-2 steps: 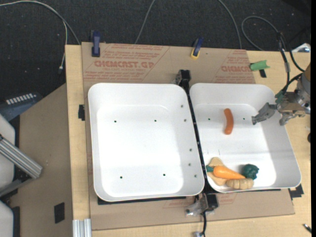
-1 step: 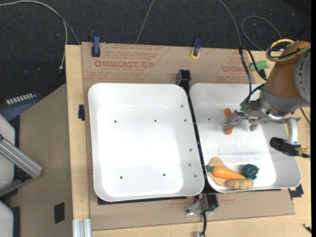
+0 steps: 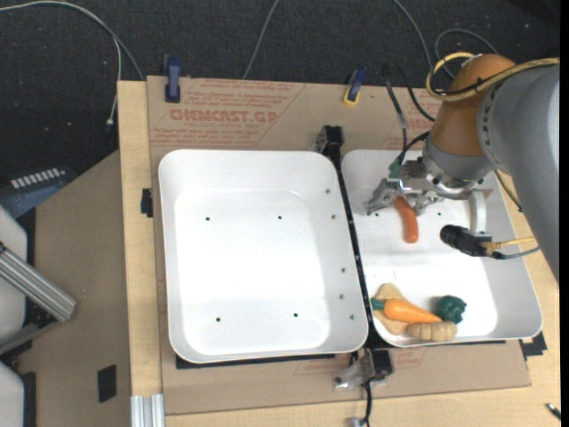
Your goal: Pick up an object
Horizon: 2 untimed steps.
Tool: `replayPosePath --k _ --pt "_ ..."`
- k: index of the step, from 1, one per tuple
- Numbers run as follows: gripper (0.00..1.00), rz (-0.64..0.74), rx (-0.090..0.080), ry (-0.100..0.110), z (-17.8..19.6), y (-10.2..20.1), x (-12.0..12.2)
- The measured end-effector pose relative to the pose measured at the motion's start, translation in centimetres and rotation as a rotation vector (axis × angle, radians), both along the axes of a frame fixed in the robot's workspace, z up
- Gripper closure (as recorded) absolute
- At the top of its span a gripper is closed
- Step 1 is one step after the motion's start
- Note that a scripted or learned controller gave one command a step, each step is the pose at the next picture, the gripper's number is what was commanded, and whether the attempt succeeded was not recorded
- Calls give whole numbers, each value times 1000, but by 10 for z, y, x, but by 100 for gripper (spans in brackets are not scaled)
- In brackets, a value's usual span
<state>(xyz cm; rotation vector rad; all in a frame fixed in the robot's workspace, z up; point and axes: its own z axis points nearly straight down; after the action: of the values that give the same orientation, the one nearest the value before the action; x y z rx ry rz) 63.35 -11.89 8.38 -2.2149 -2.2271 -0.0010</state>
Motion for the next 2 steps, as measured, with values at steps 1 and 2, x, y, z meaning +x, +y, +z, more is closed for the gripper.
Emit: replayPosePath --k 1,2 --pt "0 -6 -1 -2 1 -44 18" --pt "100 -5 -1 -2 12 -43 18"
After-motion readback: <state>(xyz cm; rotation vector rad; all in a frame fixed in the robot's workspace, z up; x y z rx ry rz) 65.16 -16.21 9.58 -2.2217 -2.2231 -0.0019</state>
